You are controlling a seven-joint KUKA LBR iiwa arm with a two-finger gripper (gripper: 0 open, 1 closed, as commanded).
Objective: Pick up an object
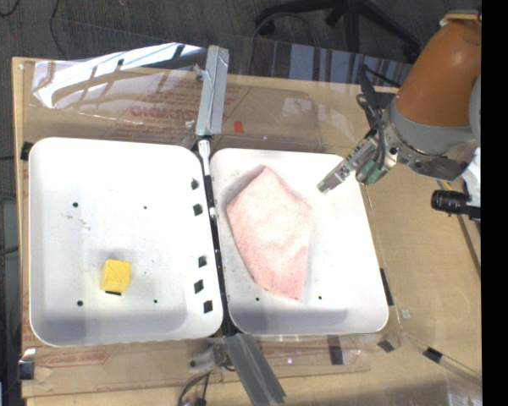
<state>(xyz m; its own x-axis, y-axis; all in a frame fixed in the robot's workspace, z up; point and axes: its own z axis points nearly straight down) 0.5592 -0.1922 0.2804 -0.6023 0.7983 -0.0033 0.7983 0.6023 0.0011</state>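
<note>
My tool (332,181) hangs over the upper right corner of the right bin (356,311), its tip just beside the pink cloth (273,231) that lies spread across that bin's floor. I cannot tell how it is set. A small yellow block (116,276) sits in the left bin (51,227), well apart
</note>
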